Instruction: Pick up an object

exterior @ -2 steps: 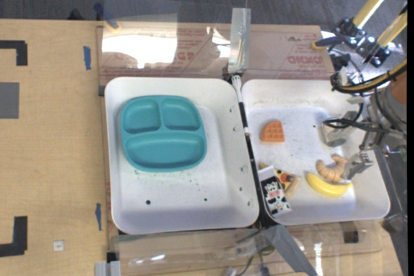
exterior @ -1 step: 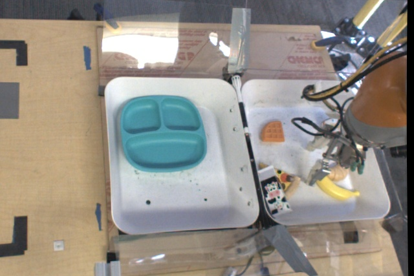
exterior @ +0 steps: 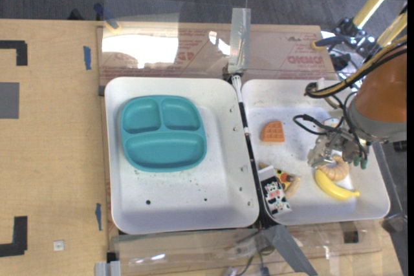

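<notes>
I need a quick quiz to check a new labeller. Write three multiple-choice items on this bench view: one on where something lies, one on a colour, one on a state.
1. Where does the divided tray lie?
A. In the left bin
B. In the right bin
C. On the cardboard beside the bins

2. What colour is the waffle piece in the right bin?
A. Blue
B. Orange
C. Green

3. How does the banana sit?
A. Standing upright on its end
B. Lying flat on the bin floor
C. Resting on top of the tray

Answers:
1. A, the teal tray rests on the floor of the left bin.
2. B, it is an orange gridded piece near the divider.
3. B, it lies on the right bin's floor, just below the gripper.
</notes>
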